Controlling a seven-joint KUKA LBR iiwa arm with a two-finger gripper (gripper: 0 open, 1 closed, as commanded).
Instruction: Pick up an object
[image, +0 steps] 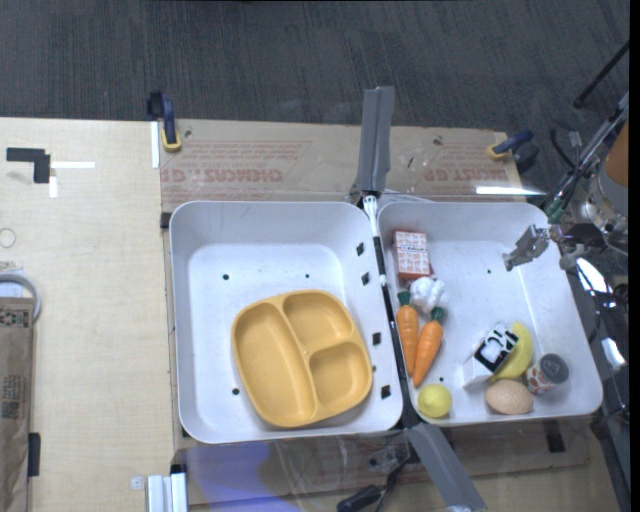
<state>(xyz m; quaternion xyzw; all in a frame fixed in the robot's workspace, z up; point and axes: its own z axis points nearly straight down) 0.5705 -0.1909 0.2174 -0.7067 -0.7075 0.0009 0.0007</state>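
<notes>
Jaws unreadable on your gripper (522, 248); at three o'clock in the right bin (470, 225), it risks closing on nothing.

This looks like a robotics lab and not a home. Two white bins (190, 330) stand side by side on a desk (80, 300) covered with printed cardboard (250, 160), which clamps (165, 125) hold at the far edge. The bins carry toy food, such as plastic carrots (420, 345), and the floor is dark grey carpet (300, 50).
</notes>
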